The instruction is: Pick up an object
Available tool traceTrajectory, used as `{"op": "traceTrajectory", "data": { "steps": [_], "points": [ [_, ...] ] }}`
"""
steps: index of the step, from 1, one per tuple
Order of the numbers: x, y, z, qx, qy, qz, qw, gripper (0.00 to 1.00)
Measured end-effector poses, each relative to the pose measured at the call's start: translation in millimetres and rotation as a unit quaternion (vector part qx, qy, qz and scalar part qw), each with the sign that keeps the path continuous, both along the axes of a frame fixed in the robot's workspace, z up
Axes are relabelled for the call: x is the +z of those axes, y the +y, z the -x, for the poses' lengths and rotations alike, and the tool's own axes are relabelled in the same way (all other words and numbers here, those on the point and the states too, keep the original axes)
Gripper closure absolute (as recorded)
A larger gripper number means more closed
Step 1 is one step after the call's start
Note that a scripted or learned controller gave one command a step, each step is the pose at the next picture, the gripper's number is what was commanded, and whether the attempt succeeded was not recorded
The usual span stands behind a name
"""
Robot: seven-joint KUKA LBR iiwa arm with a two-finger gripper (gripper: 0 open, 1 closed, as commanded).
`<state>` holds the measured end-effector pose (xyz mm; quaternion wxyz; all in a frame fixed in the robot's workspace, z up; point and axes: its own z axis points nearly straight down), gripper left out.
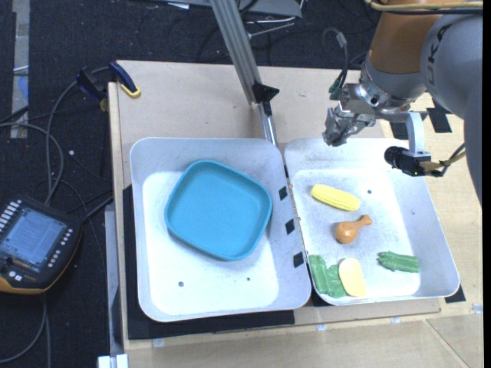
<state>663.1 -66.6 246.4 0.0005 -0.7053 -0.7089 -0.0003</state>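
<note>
Hovering: your gripper [336, 135] hangs over the far edge of the right bin [430, 221], at its upper left corner, with nothing seen between or below it.
Pincer state: you cannot tell from this angle whether it is parted or closed; the tip is dark and small against the bin rim.
Candidates: you have five loose things in the right bin. A yellow corn cob [335, 198] lies nearest the gripper, toward the bin's middle left. An orange toy drumstick [350, 229] sits just below it. A pale yellow oval piece [352, 277] touches a green leafy piece [325, 275] at the near left corner. A second green vegetable [398, 262] lies apart near the right.
Left bin [153, 282]: it carries a blue square plate [219, 209], tilted a little, with nothing on it.
Progress: you should read the pick as not yet made. Every object rests on a bin floor, and the arm is above the rim, not down among them.
Left to do: choose a target, descend, close on it and lift it clear. The corn cob looks the shortest reach, in my judgement.
Risk: the two touching pieces at the corner may come up together or slip.
</note>
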Motion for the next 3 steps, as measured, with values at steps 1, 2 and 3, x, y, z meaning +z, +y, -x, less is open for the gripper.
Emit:
{"op": "traceTrajectory", "data": {
  "steps": [1, 2, 3],
  "points": [
    [6, 55, 0, 0.0, 0.0, 0.0001, 1.0, 1.0],
    [12, 110, 9, 0.0, 0.0, -0.0001, 1.0, 1.0],
    [-6, 166, 18, 0.0, 0.001, 0.0003, 1.0, 1.0]
  ]
}}
